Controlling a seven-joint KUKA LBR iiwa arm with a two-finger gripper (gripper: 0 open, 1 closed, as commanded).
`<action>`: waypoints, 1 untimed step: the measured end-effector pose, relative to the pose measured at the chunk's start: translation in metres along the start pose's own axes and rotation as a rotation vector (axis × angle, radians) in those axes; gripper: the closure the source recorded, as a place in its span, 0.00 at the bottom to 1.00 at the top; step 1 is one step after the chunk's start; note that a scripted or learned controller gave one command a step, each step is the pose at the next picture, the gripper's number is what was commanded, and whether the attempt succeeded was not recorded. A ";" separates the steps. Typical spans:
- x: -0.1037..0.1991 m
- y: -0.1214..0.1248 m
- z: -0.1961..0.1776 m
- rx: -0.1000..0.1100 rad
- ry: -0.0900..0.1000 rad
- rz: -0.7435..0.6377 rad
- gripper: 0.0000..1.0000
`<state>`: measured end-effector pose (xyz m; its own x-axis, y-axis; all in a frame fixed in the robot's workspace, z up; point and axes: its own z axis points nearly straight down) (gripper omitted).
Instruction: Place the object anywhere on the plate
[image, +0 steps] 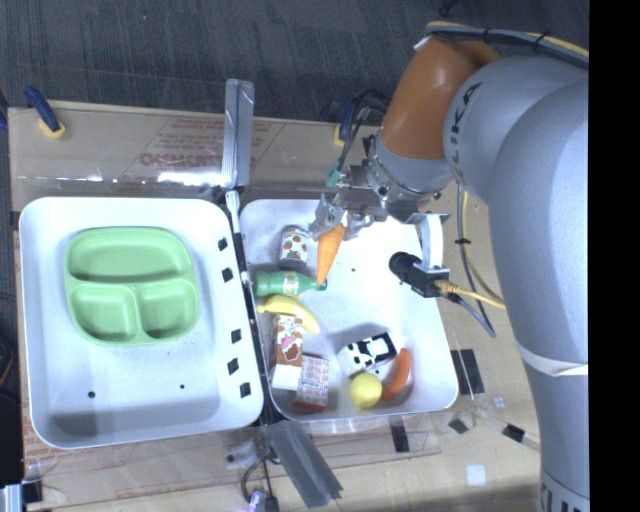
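The gripper (337, 222) pinches the carrot (327, 256) by its top, dangling over the right bin (430, 330). Lift-and-carry phase, I'd say; next it must travel left to the green plate (130, 283).

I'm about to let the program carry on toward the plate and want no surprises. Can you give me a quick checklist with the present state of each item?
1. Carrot at the pincer: its top sits right at the fingertips and it hangs tilted above the right bin. Looks ok.
2. Firmness of the grip: cannot tell.
3. Carrot free of its neighbours: its tip is close to the green bottle and the can; whether it touches them, cannot tell.
4. Green plate in the left bin, nothing lying in its compartments: ok.
5. Path leftward: the divider between the bins stands in between, so lift first: not ok yet.
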<state>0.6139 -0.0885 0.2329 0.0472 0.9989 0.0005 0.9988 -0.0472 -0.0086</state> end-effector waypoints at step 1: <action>0.082 -0.001 0.044 -0.001 -0.002 -0.049 1.00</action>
<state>0.6163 -0.0061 0.1890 -0.0014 1.0000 -0.0006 1.0000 0.0014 -0.0076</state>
